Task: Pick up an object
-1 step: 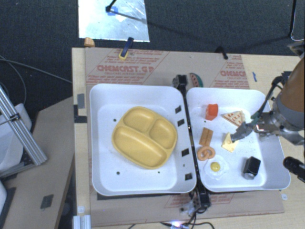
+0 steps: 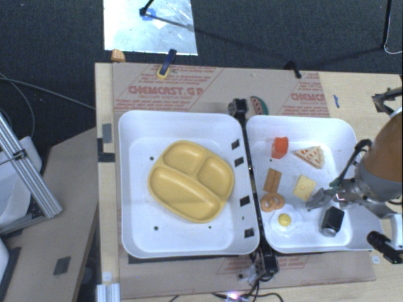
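The right bin (image 2: 343,134) holds several toy foods: an orange block (image 2: 279,146), a pale pizza-like wedge (image 2: 310,156), a brown cracker (image 2: 272,180), a pretzel (image 2: 272,201), a yellow cheese cube (image 2: 305,187) and a fried egg (image 2: 284,220). My gripper (image 2: 315,201) reaches in from the right, low over the bin floor. Its tip is just right of and below the cheese cube, close to it, and nothing is visibly held. The grey arm with its orange band (image 2: 384,156) hangs over the bin's right edge.
The left bin (image 2: 135,168) holds a yellow divided plate (image 2: 191,180). A black divider (image 2: 249,175) runs between the bins. Behind them on the cardboard lie a green-and-red toy slice (image 2: 258,104) and a blue-and-yellow tool (image 2: 167,63). A shiny sheet (image 2: 150,16) lies beyond.
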You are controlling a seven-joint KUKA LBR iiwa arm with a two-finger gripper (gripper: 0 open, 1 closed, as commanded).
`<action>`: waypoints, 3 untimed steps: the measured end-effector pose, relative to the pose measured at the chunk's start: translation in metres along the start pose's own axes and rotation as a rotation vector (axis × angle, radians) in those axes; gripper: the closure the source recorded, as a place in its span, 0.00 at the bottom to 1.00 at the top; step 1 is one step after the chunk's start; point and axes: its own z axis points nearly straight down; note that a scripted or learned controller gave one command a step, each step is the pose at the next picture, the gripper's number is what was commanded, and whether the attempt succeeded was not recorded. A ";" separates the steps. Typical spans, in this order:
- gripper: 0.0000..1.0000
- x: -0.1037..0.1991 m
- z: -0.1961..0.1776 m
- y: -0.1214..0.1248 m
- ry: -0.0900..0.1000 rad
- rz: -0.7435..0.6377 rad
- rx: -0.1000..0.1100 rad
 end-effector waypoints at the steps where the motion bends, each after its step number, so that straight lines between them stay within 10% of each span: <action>1: 0.00 -0.030 0.032 0.090 -0.002 -0.009 -0.013; 2: 0.00 -0.030 0.032 0.002 -0.001 0.001 -0.008; 3: 0.00 0.036 0.032 0.044 -0.002 -0.009 -0.011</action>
